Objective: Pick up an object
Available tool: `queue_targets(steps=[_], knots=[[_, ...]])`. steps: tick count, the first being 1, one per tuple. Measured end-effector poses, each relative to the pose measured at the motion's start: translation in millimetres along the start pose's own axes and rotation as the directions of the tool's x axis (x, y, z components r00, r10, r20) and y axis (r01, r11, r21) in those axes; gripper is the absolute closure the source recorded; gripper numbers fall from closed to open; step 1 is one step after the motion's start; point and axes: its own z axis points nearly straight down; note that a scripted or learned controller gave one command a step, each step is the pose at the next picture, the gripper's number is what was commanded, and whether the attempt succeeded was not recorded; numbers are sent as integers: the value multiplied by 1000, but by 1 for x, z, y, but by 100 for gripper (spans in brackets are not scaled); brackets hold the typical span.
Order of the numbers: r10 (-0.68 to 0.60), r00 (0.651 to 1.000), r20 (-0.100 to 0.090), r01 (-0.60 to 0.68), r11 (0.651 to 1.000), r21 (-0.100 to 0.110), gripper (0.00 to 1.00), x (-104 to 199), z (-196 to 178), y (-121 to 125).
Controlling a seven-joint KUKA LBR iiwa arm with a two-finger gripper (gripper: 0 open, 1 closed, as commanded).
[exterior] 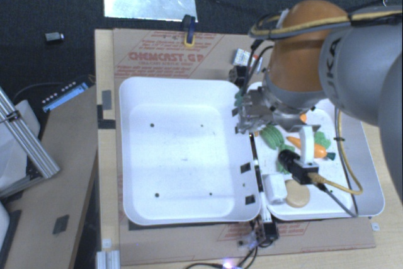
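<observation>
My gripper (250,115) hangs low over the left edge of the right bin (371,198), close to the divide between the two bins. Just below and right of it lies a green ridged toy (272,136). Beside that rests an orange carrot-like piece (293,142) and a white upright piece (307,140). A green and orange toy (322,145) lies further right. Near the bin's front sit a white block (275,186) and a tan round disc (298,197). The arm's bulk hides the back of this bin.
The left bin (132,135) lies directly left of the gripper, its raised rim between the two bins. Both bins rest on a cardboard sheet (164,53). A blue and yellow clamp (188,30) stands at the back edge.
</observation>
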Motion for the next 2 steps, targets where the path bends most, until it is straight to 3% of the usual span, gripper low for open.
queue_targets(steps=[1, 2], knots=[[2, 1000, 2, -2, 1000, 17, 100, 71, 83, -50], [0, 1000, -3, 0, 1000, -4, 100, 150, -22, -23]])
